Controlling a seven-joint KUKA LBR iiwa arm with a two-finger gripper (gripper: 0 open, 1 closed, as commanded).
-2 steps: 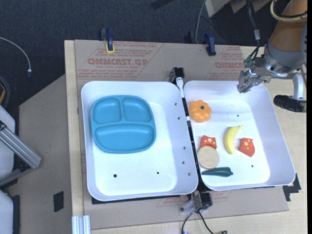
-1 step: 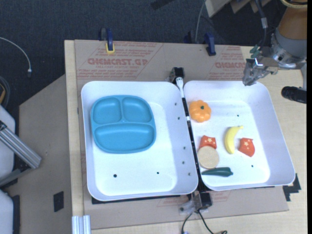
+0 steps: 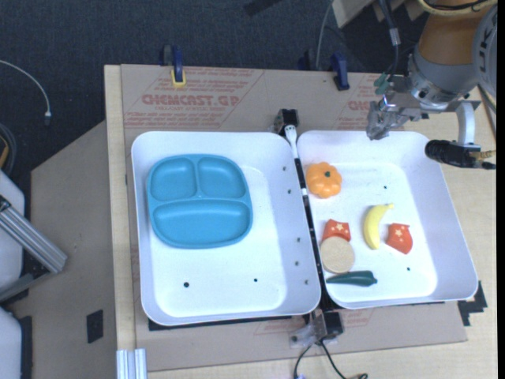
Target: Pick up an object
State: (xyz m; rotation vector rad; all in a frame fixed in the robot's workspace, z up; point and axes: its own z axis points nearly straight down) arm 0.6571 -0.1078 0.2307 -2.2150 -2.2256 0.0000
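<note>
Cardboard-covered worktop carries two bins; the gripper, its state unclear to me, hovers at upper right, the small orange plastic pumpkin lying lower-left of it.

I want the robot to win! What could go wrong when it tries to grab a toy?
The red piece, tan disc and green pepper sit bunched together, so the gripper might bump one while reaching for another. The banana is curved and lies close to another red piece, so it could slip away. The gripper hangs at the bin's far rim, a long way from most toys.
</note>
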